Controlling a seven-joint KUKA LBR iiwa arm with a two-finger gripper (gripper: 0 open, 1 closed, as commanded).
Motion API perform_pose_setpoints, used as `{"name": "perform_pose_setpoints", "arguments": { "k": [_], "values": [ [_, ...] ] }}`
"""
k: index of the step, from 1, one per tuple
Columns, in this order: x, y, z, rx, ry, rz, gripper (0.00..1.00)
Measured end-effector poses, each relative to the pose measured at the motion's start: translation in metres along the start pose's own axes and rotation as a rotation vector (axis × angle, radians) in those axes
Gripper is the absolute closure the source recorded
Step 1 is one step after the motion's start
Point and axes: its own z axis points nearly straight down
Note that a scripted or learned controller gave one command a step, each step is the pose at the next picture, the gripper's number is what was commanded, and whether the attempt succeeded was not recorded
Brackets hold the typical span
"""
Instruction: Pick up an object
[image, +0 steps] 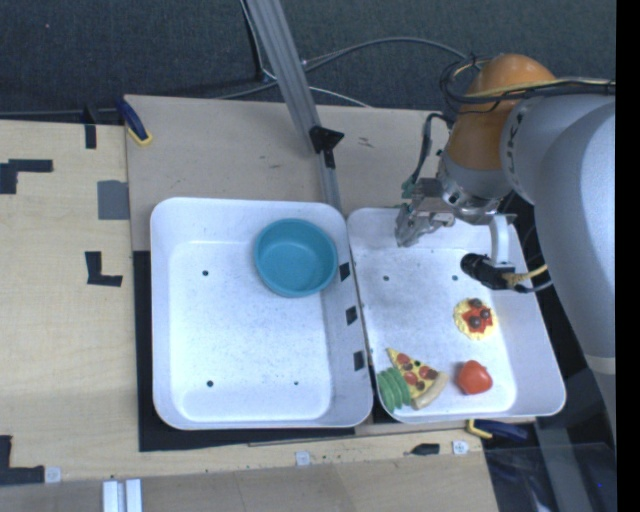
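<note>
My gripper (411, 232) hangs over the far left corner of the right bin (430, 300), fingers pointing down, with nothing seen between them. A toy pizza slice (412, 376) lies at the near left of that bin, well below the gripper. Beside it to the right sits a red tomato-like toy (474, 377). A small yellow round toy with red and dark toppings (475, 318) rests near the bin's right side. A blue bowl (295, 257) stands in the far right part of the left bin (230, 340).
A grey metal pole (300, 95) slants down to the gap between the bins at the back. The arm's grey body and orange band (500, 85) fill the upper right. A black cable end (485, 270) hangs over the right bin's far right.
</note>
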Motion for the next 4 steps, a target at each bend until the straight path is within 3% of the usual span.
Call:
{"name": "perform_pose_setpoints", "arguments": {
  "k": [1, 2, 4],
  "values": [
    [-0.001, 0.006, -0.062, -0.002, 0.0, 0.0, 1.0],
    [-0.001, 0.006, -0.08, 0.002, 0.001, 0.0, 1.0],
    [0.118, 0.004, -0.094, 0.004, 0.002, -0.005, 1.0]
  ]
}}
